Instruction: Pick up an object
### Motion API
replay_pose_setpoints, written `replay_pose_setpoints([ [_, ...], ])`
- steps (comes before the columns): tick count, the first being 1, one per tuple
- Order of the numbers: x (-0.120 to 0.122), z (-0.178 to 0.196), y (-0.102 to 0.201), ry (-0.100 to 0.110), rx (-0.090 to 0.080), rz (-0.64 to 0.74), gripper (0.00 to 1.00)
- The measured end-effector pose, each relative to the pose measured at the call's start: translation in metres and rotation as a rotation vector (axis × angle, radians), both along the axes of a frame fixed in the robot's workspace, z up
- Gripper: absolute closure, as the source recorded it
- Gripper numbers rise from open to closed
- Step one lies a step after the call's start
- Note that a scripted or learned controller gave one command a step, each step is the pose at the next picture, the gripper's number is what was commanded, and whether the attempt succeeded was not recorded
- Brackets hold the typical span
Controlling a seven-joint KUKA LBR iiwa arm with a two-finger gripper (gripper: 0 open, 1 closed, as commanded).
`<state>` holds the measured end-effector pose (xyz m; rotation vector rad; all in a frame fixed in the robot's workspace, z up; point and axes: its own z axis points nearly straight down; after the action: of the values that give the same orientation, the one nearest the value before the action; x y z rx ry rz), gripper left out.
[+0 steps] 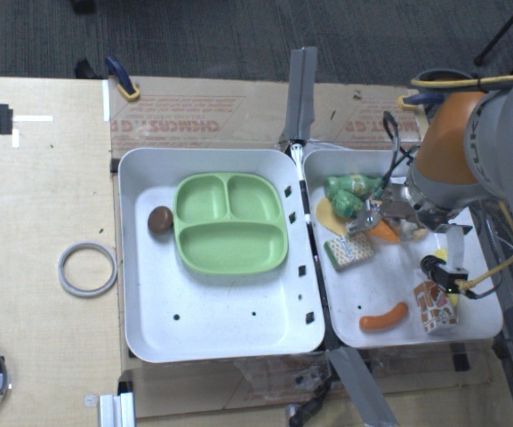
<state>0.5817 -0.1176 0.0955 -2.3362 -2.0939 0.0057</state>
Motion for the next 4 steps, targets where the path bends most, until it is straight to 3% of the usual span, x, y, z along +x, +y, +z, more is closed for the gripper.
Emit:
replay_pose_setpoints([
  [1, 0.017, -0.001, 0.0, 0.032, 0.001, 0.049, 0.0],
  [2, 0.02, 0.014, -0.002, 0.021, -0.004, 0.053, 1.0],
  [3, 0.074, 0.097, 0.062, -0.007, -0.002, 0.048, 1.0],
  [4, 0.077, 0.132, 0.089, -0.006, -0.003, 0.09, 1.0],
])
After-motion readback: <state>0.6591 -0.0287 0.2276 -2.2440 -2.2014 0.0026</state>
